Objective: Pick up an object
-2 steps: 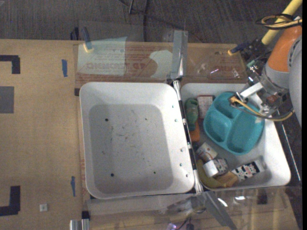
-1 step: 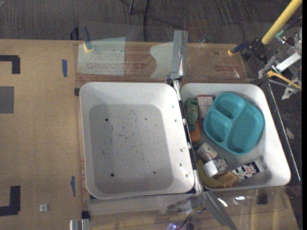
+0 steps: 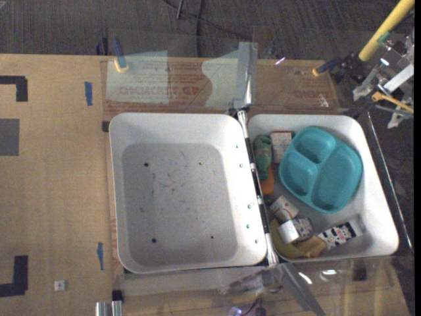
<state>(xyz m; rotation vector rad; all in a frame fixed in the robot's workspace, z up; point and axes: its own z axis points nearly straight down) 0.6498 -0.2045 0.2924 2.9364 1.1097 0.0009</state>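
Observation:
The right bin [image 3: 380, 196] holds several objects. A teal divided plate [image 3: 321, 168] lies tilted across its middle. Along the bin's left wall lie a green soft item [image 3: 264, 151] and an orange piece [image 3: 266, 184] below it. A small white and red box [image 3: 281, 139] sits at the plate's upper left. Near the front are a small carton [image 3: 284, 208], a white roll [image 3: 288, 231], a brownish banana-like item [image 3: 300, 247] and a flat box with a black and white print [image 3: 341, 233].
The left bin [image 3: 125, 176] has a grey, speckled floor. Clear plastic panels [image 3: 177, 78] stand behind the bins. A yellow rod [image 3: 388, 22] and a metal fixture [image 3: 395, 78] sit at the top right. Cables [image 3: 184, 5] lie on the dark floor beyond.

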